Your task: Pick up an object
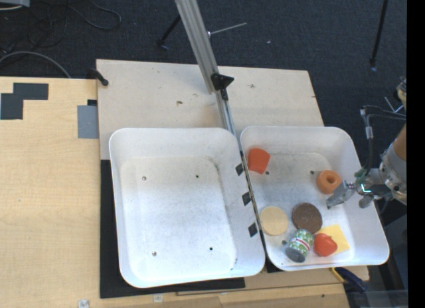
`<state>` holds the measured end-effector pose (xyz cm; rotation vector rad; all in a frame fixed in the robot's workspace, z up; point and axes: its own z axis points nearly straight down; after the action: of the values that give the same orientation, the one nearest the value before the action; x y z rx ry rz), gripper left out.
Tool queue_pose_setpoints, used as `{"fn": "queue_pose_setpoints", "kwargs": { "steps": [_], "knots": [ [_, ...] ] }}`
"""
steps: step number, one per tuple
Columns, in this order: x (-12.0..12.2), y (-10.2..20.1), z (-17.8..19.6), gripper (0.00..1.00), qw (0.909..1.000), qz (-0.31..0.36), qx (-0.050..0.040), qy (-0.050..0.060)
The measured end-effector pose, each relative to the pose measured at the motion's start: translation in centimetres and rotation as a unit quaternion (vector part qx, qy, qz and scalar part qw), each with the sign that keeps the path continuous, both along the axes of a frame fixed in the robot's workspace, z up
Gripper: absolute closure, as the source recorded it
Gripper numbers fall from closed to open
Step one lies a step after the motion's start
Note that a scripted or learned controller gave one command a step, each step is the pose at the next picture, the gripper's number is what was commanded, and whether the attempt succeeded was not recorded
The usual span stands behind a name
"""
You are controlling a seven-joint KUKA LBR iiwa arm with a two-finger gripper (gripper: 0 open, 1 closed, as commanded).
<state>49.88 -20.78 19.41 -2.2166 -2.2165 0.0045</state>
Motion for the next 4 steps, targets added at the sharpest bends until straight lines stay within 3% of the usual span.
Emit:
{"fn": "queue_pose_setpoints", "kwargs": {
  "steps": [1, 3, 4],
  "knots": [
    [0.1, 0.0, 0.2, 0.0, 1.0, -0.001, -0.0006, -0.002],
    [-0.5, 0.8, -9.7, 0.0, 1.0, -0.001, -0.0003, -0.003],
    [-0.5, 0.7, -8.5, 1.0, 1.0, -0.003, -0.0003, -0.003]
  ]
}}
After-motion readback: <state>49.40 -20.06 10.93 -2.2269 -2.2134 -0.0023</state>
